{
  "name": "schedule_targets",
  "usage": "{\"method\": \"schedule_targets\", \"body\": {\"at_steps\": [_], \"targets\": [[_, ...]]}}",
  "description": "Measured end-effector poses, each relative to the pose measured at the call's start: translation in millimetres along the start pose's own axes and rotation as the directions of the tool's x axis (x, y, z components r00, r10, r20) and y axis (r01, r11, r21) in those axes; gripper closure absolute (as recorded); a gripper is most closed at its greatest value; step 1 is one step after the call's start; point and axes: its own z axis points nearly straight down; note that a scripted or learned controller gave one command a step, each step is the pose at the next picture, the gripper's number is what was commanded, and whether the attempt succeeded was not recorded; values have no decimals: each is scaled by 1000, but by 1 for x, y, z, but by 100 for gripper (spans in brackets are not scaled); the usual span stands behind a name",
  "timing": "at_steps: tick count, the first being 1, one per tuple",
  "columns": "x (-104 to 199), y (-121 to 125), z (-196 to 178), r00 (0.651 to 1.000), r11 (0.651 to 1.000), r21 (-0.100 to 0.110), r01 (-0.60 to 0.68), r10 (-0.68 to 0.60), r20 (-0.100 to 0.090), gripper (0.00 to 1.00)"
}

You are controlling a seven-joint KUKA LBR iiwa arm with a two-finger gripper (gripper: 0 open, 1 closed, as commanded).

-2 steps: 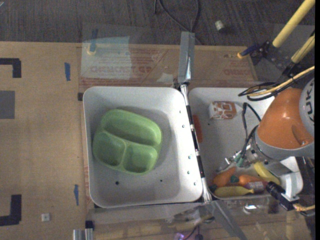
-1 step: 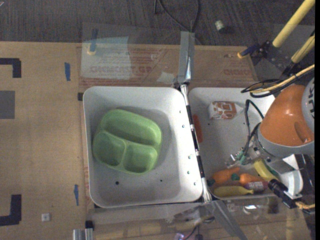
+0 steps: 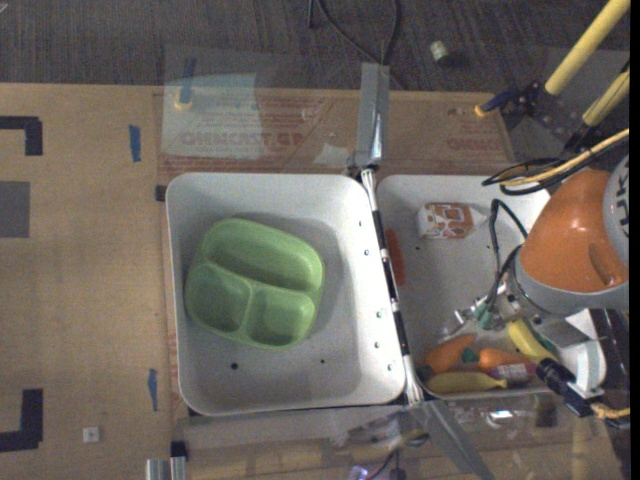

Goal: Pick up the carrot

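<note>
On the left, the shallow white left-hand bin (image 3: pixel 200 378) held a light green plastic plate with three compartments (image 3: pixel 255 282), lying flat near the bin's middle. Between the two bins ran a metal divider rail (image 3: pixel 385 278), and just right of it, against the left wall of the shallow white right-hand bin (image 3: pixel 430 298), lay a slim orange-red stick-like piece (image 3: pixel 396 255). Farther along, near that bin's far wall, sat a small white and brown carton-like package (image 3: pixel 446 220). At the bin's near edge lay a cluster of toy food: the orange carrot (image 3: pixel 458 352), a yellow banana-shaped piece (image 3: pixel 466 381) just beneath it, and a reddish piece (image 3: pixel 508 368) beside them. The grey arm with its orange band (image 3: pixel 572 243) reached in from the right, and its two-finger gripper (image 3: pixel 492 313) hung low just above and to the right of the carrot, close to it. Whether the fingers were spread or closed could not be told, and nothing was visibly held between them.
</note>
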Motion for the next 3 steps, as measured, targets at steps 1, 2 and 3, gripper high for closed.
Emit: {"method": "schedule_targets", "body": {"at_steps": [1,2,3], "targets": [[-37,-11,10,948,948,-3,319,-319,1,0],[-25,11,12,991,991,6,133,-133,-6,0],[25,11,-116,999,998,16,53,-53,-14,0]]}}
